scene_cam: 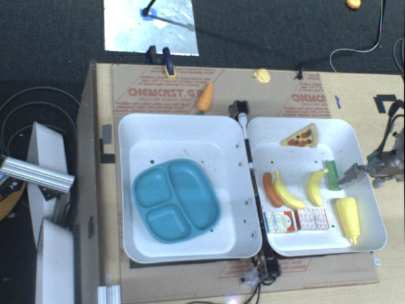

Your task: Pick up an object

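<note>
The right bin (354, 138) holds a pizza slice (300, 137), a red sausage (272, 189), two bananas (289, 194) (315, 187), a green stick-shaped toy (331, 174), a yellow bottle (348, 217) and two small cartons (279, 221) (312, 219). My gripper (349, 175) reaches in from the right edge, low over the bin's right side. Its tip lies just right of the green toy and above the yellow bottle. Nothing visibly hangs from it.
The left bin (133, 132) carries a blue divided plate (175, 199). On the cardboard behind the bins lie an orange carrot toy (204, 97) and a small yellow piece (262, 76). Blue clamps (159, 56) stand at the back edge.
</note>
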Controlling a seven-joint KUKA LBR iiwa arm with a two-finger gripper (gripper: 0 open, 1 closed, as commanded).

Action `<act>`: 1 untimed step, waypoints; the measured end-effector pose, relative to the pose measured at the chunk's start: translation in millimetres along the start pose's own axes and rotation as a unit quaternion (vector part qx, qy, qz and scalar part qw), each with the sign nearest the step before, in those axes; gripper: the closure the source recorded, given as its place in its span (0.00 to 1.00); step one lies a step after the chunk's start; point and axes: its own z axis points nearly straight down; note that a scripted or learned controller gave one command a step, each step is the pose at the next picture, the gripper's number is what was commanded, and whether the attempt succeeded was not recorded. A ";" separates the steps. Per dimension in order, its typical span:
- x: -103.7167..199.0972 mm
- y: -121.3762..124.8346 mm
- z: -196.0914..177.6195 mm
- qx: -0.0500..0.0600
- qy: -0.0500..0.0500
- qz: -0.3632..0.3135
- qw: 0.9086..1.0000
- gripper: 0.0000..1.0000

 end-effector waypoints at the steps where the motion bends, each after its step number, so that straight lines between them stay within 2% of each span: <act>1: 23.3 91.4 145.8 -0.004 -0.001 -0.004 1.000 0.00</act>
